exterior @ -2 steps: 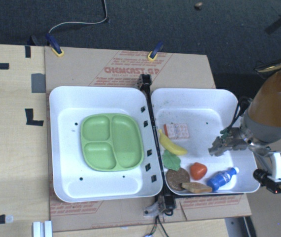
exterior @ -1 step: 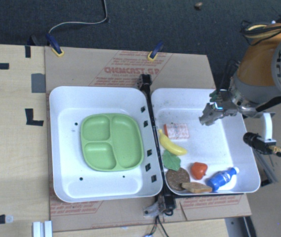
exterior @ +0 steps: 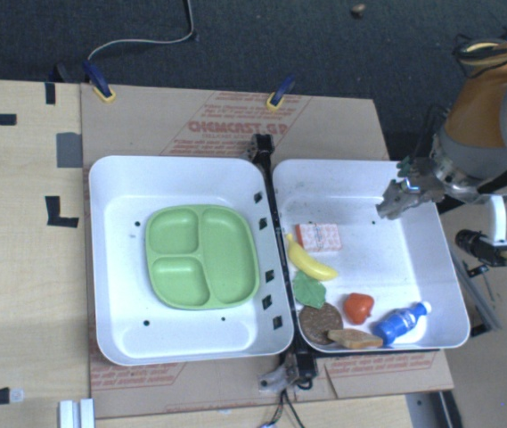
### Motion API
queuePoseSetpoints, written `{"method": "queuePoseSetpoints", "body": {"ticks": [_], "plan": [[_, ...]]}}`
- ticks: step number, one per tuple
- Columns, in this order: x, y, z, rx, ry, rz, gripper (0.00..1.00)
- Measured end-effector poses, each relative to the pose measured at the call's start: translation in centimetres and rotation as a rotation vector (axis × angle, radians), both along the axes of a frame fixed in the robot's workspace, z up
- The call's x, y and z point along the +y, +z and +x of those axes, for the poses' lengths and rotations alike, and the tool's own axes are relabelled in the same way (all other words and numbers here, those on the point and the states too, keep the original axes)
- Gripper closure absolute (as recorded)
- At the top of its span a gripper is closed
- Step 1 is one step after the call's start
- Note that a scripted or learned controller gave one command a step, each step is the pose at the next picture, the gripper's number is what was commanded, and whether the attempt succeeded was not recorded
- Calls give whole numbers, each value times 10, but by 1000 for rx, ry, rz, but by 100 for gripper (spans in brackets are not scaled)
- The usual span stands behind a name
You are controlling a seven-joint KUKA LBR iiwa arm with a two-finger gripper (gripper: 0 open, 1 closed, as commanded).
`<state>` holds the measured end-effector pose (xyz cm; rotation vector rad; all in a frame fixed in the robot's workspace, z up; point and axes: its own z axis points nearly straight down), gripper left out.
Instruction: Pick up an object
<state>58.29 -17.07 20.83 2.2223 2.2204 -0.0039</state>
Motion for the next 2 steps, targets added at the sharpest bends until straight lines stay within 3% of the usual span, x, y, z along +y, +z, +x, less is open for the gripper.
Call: {"method": "queuePoseSetpoints", "body": {"ticks": [1,2], "plan": [[-2,16,45,-2,2,1,100],[-2,25,45,-1,3,-1,100]]}}
